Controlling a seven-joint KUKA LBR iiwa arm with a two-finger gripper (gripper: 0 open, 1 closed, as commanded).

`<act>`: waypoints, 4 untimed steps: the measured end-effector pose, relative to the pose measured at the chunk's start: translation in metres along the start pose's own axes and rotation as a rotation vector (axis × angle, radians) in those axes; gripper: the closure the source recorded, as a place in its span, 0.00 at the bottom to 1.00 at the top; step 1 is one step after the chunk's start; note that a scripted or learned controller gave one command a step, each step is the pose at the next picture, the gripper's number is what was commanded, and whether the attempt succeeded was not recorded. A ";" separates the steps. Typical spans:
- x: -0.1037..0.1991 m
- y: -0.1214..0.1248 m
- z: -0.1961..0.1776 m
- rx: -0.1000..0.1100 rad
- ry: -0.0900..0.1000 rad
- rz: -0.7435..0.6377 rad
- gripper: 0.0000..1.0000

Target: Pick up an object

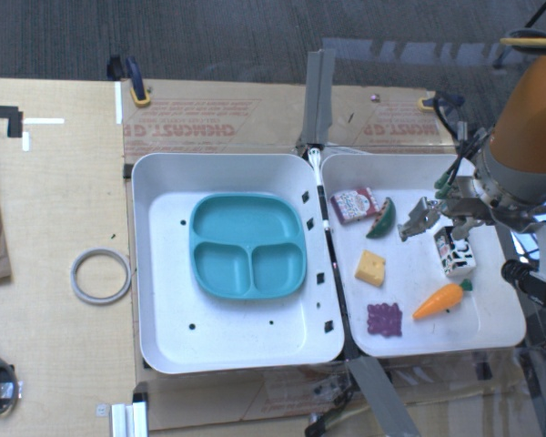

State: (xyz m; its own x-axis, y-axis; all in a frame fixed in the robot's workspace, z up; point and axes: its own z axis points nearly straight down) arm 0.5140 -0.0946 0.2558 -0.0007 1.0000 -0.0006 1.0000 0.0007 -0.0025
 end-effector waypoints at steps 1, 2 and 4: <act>0.000 0.000 0.000 0.000 0.000 0.000 0.00; 0.021 0.011 0.064 0.003 0.001 0.287 0.00; 0.002 0.074 0.165 0.000 0.000 0.314 0.00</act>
State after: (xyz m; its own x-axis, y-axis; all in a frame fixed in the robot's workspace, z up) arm 0.5874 -0.0924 0.0910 0.3087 0.9512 -0.0013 0.9512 -0.3087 -0.0026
